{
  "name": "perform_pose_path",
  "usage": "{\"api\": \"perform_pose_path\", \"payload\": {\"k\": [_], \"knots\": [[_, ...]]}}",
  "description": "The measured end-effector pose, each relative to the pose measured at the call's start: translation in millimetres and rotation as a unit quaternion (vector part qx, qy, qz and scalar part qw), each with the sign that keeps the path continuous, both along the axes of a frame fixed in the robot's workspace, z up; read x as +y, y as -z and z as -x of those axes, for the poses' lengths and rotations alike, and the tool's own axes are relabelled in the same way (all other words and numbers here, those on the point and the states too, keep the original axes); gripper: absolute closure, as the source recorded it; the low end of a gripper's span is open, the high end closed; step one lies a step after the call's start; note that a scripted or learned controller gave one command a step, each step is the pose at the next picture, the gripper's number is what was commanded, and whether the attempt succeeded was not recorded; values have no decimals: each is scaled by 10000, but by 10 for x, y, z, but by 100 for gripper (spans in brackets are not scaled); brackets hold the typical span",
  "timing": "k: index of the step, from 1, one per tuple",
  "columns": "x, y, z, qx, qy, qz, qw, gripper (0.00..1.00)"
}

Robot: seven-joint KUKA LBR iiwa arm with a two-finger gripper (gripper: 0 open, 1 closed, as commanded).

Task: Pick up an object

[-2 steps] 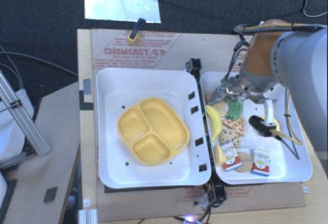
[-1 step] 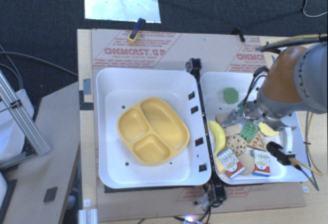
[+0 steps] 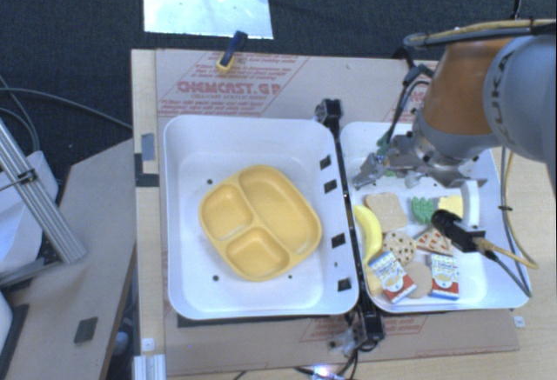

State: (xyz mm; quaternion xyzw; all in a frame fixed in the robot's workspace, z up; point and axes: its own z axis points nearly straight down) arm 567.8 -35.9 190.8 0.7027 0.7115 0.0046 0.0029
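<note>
**Arm hanging over the right bin**

I'm seeing the arm [image 3: 487,91] covering the right bin [image 3: 496,283], gripper [image 3: 383,163] low over its upper left; its state I cannot tell. Toy foods are lying below: banana [image 3: 369,230], cookie [image 3: 399,246], fries cartons [image 3: 393,276]. The left bin [image 3: 187,283] is holding a yellow divided tray [image 3: 258,220]. Both are resting on cardboard [image 3: 231,87], dark carpet [image 3: 70,13] beyond.

Left bin [image 3: 252,278]: yellow divided tray [image 3: 259,221], tilted. Right bin [image 3: 496,283]: banana [image 3: 369,230] by the divider, cookie [image 3: 399,246], pizza slice [image 3: 432,241], two small cartons [image 3: 418,274]. Grey arm [image 3: 487,91] reaching over right bin, tool [image 3: 380,163] low above toys.
</note>
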Motion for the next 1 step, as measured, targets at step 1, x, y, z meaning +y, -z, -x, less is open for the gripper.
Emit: {"api": "perform_pose_path", "payload": {"k": [1], "knots": [[-511,704,646,94,88,13,9999,0]]}}
